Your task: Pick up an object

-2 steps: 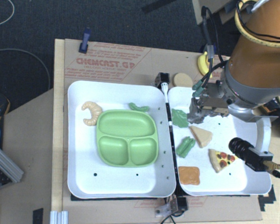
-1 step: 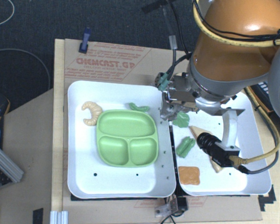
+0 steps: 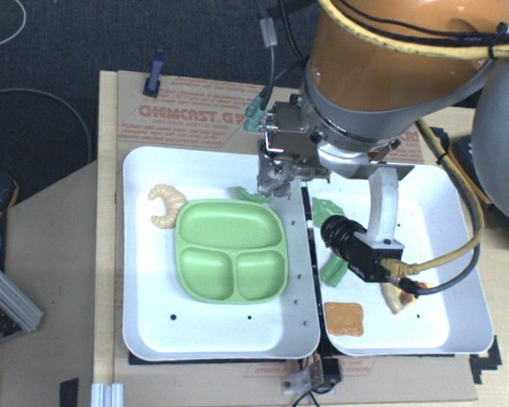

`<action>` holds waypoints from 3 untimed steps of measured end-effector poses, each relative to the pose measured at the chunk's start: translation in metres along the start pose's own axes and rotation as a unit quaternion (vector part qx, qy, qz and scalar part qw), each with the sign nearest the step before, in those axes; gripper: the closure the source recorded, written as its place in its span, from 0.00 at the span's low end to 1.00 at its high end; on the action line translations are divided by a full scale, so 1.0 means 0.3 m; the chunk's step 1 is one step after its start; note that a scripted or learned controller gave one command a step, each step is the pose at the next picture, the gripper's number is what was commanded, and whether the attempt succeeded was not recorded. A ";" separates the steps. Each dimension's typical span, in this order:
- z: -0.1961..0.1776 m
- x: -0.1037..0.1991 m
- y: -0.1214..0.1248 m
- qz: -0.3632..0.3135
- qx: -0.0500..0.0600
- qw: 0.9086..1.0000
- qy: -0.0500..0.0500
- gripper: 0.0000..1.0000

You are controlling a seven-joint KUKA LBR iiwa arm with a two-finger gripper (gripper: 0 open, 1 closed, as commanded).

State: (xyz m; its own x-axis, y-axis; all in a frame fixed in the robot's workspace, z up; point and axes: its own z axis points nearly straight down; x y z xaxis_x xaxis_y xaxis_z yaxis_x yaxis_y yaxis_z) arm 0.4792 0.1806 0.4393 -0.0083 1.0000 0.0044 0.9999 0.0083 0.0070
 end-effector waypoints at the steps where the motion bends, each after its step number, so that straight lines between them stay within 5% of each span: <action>1: 0.295 -0.232 -0.007 0.008 0.009 1.000 -0.004 1.00; 2: 0.244 -0.218 -0.001 0.004 0.002 1.000 -0.002 1.00; 3: 0.104 -0.042 0.061 0.001 0.000 1.000 -0.001 1.00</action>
State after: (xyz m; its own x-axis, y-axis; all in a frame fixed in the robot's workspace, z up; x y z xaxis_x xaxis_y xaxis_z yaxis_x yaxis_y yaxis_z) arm 0.4979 0.1683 0.4082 -0.0060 1.0000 0.0031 1.0000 0.0059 0.0071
